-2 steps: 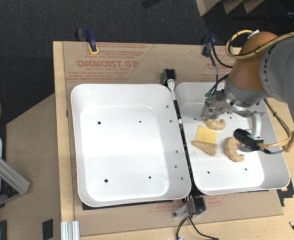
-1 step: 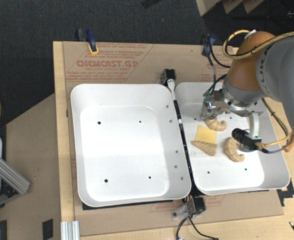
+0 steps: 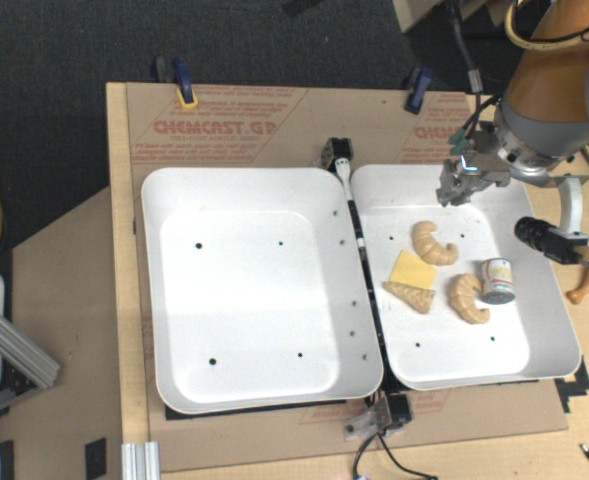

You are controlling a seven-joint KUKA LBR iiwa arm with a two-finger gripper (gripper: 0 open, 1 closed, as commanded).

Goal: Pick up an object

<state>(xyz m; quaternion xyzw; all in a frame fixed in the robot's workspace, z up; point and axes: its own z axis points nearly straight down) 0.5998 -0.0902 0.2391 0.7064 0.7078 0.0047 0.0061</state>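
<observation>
**Gripper poised over the right bin, nothing yet picked**

The arm [image 3: 559, 58] reached in from the right, and its gripper [image 3: 461, 186] hung above the far part of the right bin [image 3: 544, 353], with no object between its fingers. Whether those fingers stood wide or narrow could not be told; they showed as a small dark cluster seen from above.

The candidates all lay in that right bin. A croissant [image 3: 434, 243] sat nearest the gripper, just in front of it and apart from it. A yellow cheese wedge [image 3: 413, 268] lay against a second, tan wedge-shaped piece [image 3: 415, 297] toward the bin's left side. A second croissant [image 3: 468, 299] rested beside a small can [image 3: 495, 280], the two apparently touching. The left bin [image 3: 164, 198] held no objects.

By this layout, the step in hand was the approach: the gripper was placed over the bin but had not come down on anything. The nearest croissant looked the likeliest target. The next move would call for shifting slightly toward the near side, centring over the croissant's body, aligning the fingers across its narrow width, and descending to the bin floor before closing. Its curved, tapering shape could let it slip out if gripped near a tip.
</observation>
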